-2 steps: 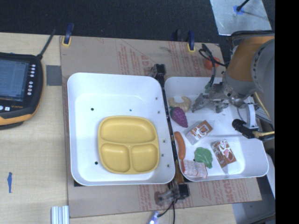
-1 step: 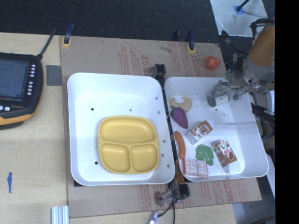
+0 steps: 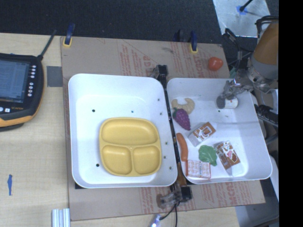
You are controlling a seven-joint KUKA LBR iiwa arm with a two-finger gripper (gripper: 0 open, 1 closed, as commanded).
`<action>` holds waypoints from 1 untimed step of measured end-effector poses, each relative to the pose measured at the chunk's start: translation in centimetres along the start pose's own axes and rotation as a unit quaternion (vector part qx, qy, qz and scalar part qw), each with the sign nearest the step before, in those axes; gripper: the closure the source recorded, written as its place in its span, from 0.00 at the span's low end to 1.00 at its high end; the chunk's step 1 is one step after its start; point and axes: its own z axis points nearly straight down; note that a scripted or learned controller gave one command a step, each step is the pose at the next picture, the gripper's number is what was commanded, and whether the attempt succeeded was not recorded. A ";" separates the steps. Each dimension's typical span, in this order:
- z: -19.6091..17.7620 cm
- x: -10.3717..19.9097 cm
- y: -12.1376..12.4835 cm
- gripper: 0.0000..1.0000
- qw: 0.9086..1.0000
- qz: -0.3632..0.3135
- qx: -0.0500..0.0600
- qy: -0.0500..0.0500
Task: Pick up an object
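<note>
Over the right bin's [image 3: 246, 174] far corner your pincer [image 3: 226, 97] hangs above a small white object [image 3: 230, 103]; whether it is open or closed, you cannot tell. Purple grapes [image 3: 182, 118], carrot [image 3: 182, 146] and packets lie nearer.

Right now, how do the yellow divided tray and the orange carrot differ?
The yellow divided tray lies in the left bin; the carrot lies in the right bin, against its left wall. The tray is broad, pale yellow and has three compartments; the carrot is thin, long and orange. The tray sits alone in its bin; the carrot has other items close by. Both lie flat.
</note>
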 end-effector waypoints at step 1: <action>0.1 -0.1 -0.1 0.00 1.000 0.000 0.001 -0.001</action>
